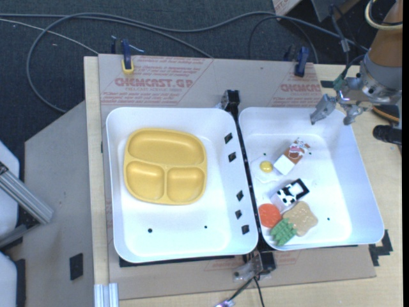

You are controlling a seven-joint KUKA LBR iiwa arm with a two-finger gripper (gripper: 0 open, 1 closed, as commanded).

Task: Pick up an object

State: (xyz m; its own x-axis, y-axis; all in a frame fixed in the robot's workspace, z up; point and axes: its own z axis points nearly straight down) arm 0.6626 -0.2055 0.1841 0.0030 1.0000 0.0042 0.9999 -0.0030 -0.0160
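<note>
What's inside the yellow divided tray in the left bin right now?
The yellow divided tray sits in the left bin, and all three of its compartments look bare, with no object in them. The bin floor under the tray is covered, so what lies beneath it cannot be seen.

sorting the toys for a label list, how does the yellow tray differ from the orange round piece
The yellow tray sits in the left bin alone; the orange round piece lies in the right bin, crowded against other toys. The tray is far larger and has three compartments; the orange piece is a small plain disc. Both lie flat.

Grey arm, orange band above wrist, 2 grey metal fingers
</note>
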